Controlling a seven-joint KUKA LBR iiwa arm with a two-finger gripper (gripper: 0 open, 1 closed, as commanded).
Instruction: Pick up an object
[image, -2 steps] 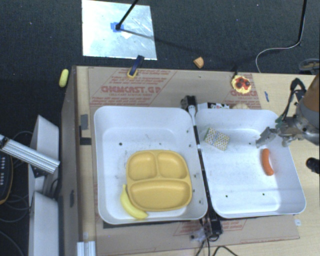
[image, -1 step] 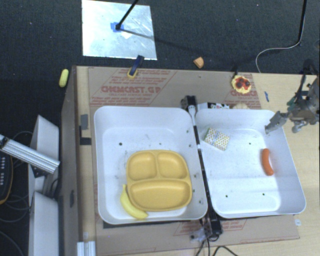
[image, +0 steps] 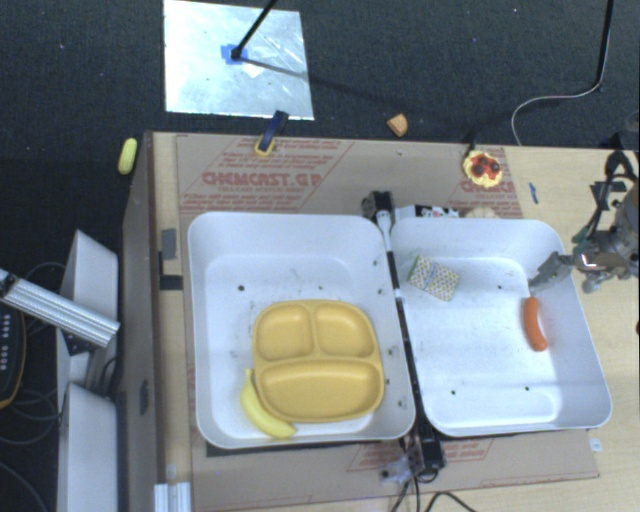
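Two shallow white bins sit side by side on our bench, the left bin (image: 215, 250) and the right bin (image: 570, 395). The left one holds a yellow divided tray (image: 318, 360) with a banana (image: 262, 412) lying against its lower left corner. At the right edge of the frame, our gripper (image: 560, 266) hangs over the right bin's far rim, the wrist cluttered with cables; we cannot tell how wide the pincer stands from this angle. Nothing is seen in its grasp. In the right bin lie a speckled sponge-like block (image: 435, 278) near the divider and, just below the gripper, an orange sausage (image: 535, 324), the likeliest thing to pick up. We judge the risks plain: the sausage is slim and rounded and lies close to the bin wall, so a descent slightly off line could roll it aside or catch the rim.
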